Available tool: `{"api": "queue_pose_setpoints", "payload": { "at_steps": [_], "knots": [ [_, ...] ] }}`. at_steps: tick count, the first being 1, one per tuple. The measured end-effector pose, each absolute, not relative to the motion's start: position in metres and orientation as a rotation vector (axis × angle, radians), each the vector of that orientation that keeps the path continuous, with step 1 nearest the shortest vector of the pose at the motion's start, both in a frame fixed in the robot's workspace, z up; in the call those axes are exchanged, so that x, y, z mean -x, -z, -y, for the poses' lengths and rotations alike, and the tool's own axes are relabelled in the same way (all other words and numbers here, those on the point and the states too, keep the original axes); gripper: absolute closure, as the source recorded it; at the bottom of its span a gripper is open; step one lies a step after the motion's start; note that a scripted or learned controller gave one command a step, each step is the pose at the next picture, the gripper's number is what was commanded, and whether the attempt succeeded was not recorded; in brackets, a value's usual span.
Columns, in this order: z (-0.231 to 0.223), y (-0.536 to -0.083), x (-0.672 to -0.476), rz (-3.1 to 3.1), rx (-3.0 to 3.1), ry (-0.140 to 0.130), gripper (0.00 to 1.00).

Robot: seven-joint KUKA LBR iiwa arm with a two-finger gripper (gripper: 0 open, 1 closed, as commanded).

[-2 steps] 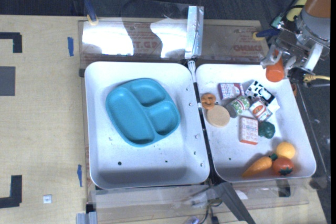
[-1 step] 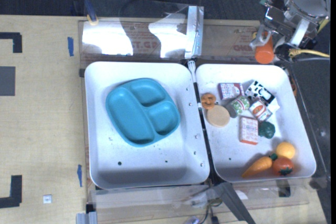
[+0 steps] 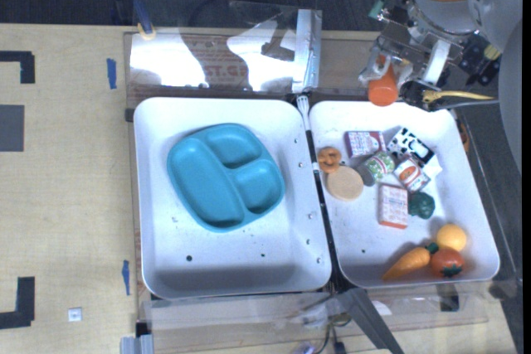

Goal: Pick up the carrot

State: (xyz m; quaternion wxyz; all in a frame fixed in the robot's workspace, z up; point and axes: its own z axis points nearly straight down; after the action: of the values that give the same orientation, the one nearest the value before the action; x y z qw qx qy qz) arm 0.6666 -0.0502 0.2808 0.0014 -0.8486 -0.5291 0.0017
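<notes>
From the one overhead view, the carrot lies in the right bin, near its front edge, tip pointing toward the front-left corner, its thick end touching a tomato with a lemon just behind. The gripper hangs above the back edge of that bin, clenched on an orange and red piece, well apart from the carrot. A good pick would probably release that piece, then come down over the carrot's free middle, across its width, clear of the tomato. The left bin carries a blue divided plate; both bins sit on a pale wooden bench over dark floor.
</notes>
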Motion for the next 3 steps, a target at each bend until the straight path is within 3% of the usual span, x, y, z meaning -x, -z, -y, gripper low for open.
{"api": "queue_pose_setpoints", "payload": {
  "at_steps": [1, 2, 3],
  "knots": [
    [-0.005, -0.264, -0.666, 1.927, 2.477, -0.004, 1.0],
    [-0.005, -0.276, -0.667, 1.931, 2.479, -0.002, 1.0],
    [-0.05, -0.277, -0.667, 2.17, 2.271, -0.001, 1.0]
  ]
}}
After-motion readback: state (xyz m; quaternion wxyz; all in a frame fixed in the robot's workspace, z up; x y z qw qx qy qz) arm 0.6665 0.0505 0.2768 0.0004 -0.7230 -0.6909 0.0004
